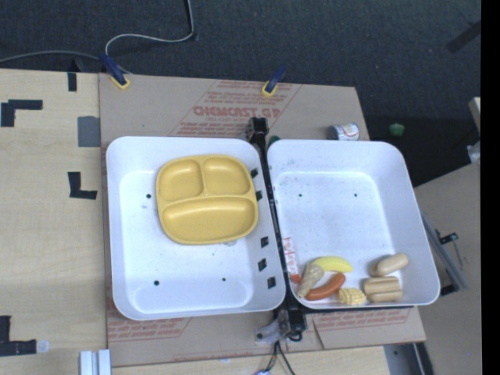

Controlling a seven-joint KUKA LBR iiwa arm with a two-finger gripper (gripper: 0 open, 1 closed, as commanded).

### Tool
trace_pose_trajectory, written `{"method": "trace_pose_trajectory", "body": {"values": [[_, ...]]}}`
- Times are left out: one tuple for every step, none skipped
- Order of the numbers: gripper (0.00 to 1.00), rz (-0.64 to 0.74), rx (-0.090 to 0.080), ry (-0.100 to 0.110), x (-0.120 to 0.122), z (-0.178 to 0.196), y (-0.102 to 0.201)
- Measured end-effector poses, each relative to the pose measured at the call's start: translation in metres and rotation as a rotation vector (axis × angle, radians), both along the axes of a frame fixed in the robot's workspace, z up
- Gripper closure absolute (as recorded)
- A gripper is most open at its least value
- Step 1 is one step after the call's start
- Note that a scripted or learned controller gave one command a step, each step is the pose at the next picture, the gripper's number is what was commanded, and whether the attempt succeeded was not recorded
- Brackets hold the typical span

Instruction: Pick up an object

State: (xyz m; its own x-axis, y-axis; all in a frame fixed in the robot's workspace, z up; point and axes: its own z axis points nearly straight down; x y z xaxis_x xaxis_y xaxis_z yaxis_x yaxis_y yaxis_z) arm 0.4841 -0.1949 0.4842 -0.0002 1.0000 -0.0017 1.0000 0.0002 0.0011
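Toy food (349,280) sits heaped in the right bin's (344,162) near corner — reachable clutter — while a yellow divided plate (208,198) occupies the left bin (129,233); gripper state cannot be told.

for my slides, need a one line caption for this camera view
Two white bins side by side: a yellow divided plate in the left bin, toy food clustered in the right bin.
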Motion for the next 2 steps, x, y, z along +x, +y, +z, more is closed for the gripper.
{"method": "trace_pose_trajectory", "body": {"values": [[1.00,-0.001,0.000,0.001,0.000,-0.064,-0.029],[1.00,0.000,0.000,0.000,0.000,-0.017,-0.029]]}}
